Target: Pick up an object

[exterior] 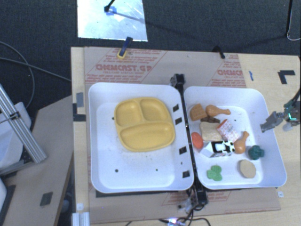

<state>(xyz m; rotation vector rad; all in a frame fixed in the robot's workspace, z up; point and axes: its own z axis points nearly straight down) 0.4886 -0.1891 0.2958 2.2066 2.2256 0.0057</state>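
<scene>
Toy food (221, 132) lay in the right bin (268, 126); we read "CHEMCAST" on the worktop (155, 62) sheet. Hand (272, 122) at bin's right rim, grip state unclear.

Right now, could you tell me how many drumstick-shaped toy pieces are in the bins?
2, both in the right bin: one drumstick near the far side, another right of the pile's middle. More may hide under the pile.

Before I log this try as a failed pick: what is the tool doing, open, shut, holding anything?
Tool: at the right bin's right rim, apart from the toys; open or shut cannot be told.
</scene>
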